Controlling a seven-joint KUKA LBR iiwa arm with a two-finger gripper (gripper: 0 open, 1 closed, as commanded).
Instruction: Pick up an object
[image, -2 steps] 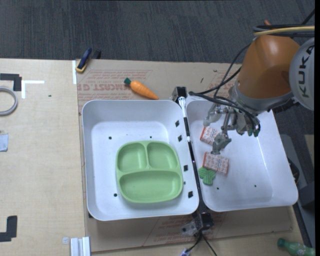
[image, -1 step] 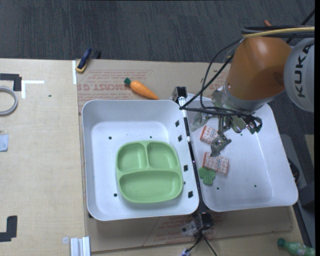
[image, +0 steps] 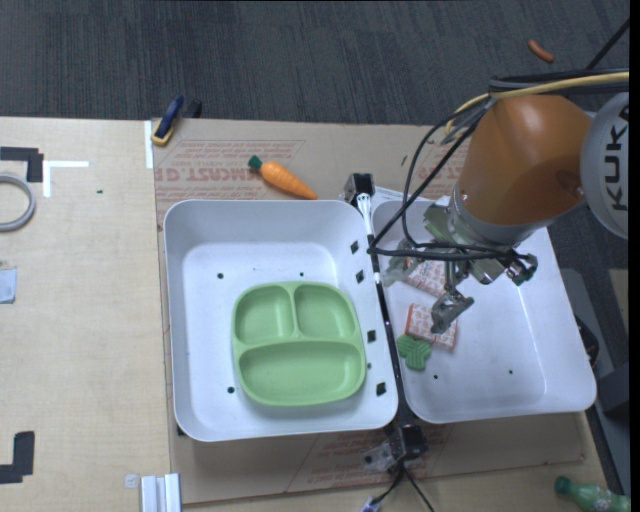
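My gripper (image: 451, 308) hangs low in the right bin (image: 520, 380), under the orange wrist band. It is right over the upper right edge of a small red-and-white patterned packet (image: 428, 327), and I cannot tell whether it touches it. A small green piece (image: 413, 351) lies just below the packet. Another patterned packet (image: 424, 275) lies farther back, partly hidden by the arm and cables. The left bin (image: 200, 250) holds a green divided plate (image: 298, 343).
A toy carrot (image: 283, 177) lies on the cardboard behind the left bin. A blue-and-yellow item (image: 168, 118) sits at the cardboard's far corner. A green bottle (image: 590, 492) lies at the bottom right, outside the bins. Black clips (image: 360, 187) join the bins.
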